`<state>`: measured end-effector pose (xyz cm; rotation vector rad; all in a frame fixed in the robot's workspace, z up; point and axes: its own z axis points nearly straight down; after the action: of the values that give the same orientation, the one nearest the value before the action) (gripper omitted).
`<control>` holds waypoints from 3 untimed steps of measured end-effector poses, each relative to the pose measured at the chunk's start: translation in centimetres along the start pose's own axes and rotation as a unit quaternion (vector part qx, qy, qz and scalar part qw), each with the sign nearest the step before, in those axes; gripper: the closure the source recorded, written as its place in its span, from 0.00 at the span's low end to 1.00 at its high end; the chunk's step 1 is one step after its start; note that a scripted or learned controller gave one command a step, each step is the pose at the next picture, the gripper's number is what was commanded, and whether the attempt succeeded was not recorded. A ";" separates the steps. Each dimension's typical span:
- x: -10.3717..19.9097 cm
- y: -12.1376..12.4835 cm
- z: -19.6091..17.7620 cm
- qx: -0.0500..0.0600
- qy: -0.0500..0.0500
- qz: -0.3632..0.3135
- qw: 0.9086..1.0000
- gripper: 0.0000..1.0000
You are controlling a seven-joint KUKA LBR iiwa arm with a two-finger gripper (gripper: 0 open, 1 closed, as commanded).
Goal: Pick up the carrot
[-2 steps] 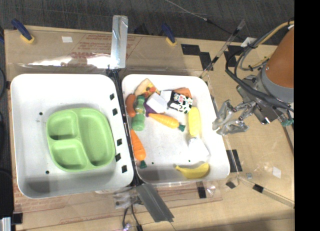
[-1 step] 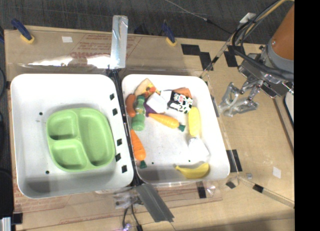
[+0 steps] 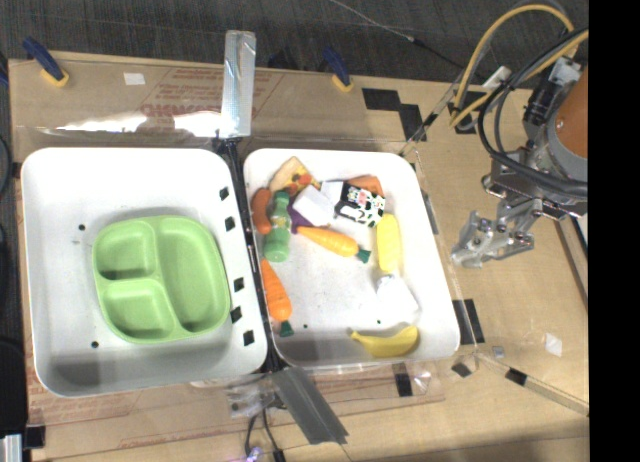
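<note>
An orange carrot (image 3: 275,292) with a green stub at its near end lies along the left wall of the right bin (image 3: 432,250). A second orange, carrot-like piece (image 3: 325,240) with a green tip lies aslant in the middle of that bin. My gripper (image 3: 492,243) hangs over the bare bench to the right of the right bin, well away from both pieces. Its metal fingers (image 3: 470,248) stand apart, open, with nothing between them.
The right bin also holds a banana (image 3: 388,341) at its near wall, a yellow corn-like piece (image 3: 388,243), a black-and-white toy (image 3: 358,206), a purple-and-white piece (image 3: 308,208) and a green bottle-like toy (image 3: 277,240). A green divided plate (image 3: 160,278) sits in the left bin (image 3: 40,250).
</note>
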<state>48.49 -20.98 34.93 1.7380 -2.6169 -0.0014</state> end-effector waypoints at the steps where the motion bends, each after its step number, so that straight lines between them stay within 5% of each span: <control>1: -0.2 0.0 6.0 -0.001 0.000 -0.183 0.983 1.00; 2: -0.1 0.0 5.9 -0.001 0.000 -0.182 0.983 0.00; 3: 0.2 1.0 21.4 -0.005 -0.003 -0.289 0.957 0.00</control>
<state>47.47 -20.80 13.53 2.4183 -2.0034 -0.0191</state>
